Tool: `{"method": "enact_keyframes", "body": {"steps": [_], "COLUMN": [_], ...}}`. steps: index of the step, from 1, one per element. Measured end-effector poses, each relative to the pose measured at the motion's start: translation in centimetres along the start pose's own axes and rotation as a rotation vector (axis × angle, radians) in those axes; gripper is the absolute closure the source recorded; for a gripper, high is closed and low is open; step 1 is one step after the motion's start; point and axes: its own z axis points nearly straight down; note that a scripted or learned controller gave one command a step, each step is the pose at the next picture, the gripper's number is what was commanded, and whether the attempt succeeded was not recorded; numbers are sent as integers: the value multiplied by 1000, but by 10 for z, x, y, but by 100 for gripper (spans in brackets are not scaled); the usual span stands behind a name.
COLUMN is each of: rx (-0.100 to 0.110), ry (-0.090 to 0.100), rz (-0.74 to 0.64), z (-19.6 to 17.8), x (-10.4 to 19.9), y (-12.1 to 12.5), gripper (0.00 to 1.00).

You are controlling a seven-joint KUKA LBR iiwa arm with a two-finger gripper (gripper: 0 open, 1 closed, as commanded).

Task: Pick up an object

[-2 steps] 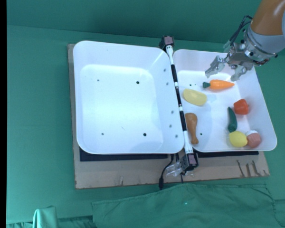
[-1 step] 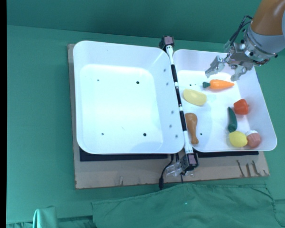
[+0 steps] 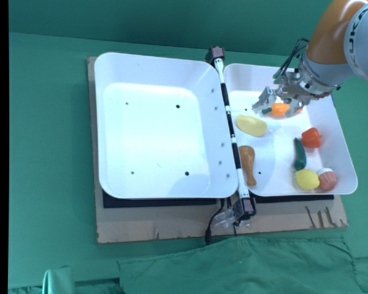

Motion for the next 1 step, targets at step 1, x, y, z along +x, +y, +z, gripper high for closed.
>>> {"method": "enact_keyframes", "body": {"steps": [1], "rx": [-15], "ry": [-3], "rz": [2], "z": [41], "x": [-2], "y": [3], "gripper": [0]}}
